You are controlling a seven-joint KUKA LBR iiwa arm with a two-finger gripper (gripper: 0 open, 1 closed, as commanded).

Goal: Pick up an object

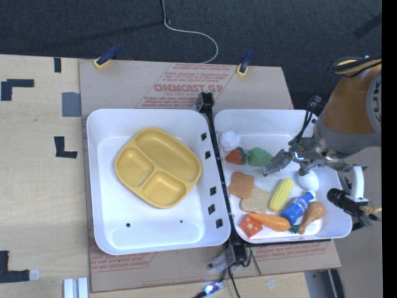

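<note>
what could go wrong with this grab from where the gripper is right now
The right bin is crowded: the corn cob, blue bottle, carrot and bread slices lie touching or overlapping, so a descent there may nudge neighbours or catch two items. The gripper hovers beside the green vegetable, not over it, so closing here could miss or merely push it towards the divider.

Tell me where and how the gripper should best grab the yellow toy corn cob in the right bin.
Probably across the middle of the yellow toy corn cob, coming straight down. It lies flat and slanted, so its narrow width suits the fingers. The blue toy bottle and white egg crowd its right side, so set the fingers carefully.
</note>
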